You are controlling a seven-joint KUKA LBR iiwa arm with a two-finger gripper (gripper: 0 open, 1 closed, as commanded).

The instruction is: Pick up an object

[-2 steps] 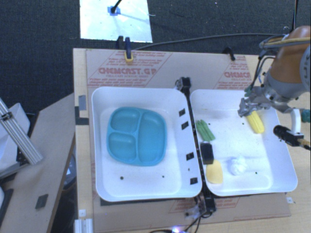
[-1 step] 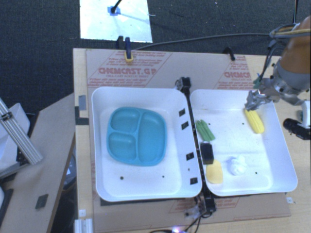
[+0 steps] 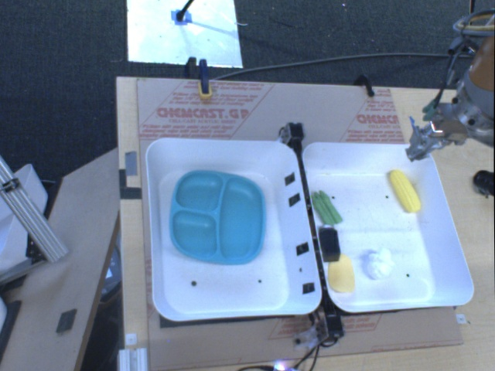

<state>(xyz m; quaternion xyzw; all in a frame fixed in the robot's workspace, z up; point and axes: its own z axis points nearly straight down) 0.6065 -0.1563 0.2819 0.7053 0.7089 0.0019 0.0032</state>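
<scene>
The right bin holds a yellow corn cob near its far right side, a green bean bundle by the left wall, a black block, a yellow piece and a crumpled white lump. My gripper hangs above the bin's far right corner, up and slightly right of the corn cob, with nothing visibly held. The arm comes in from the right edge.
The left bin holds a blue divided plate. A black clip strip runs between the bins. Cardboard lies under both bins, with a blue and yellow clamp at its far edge.
</scene>
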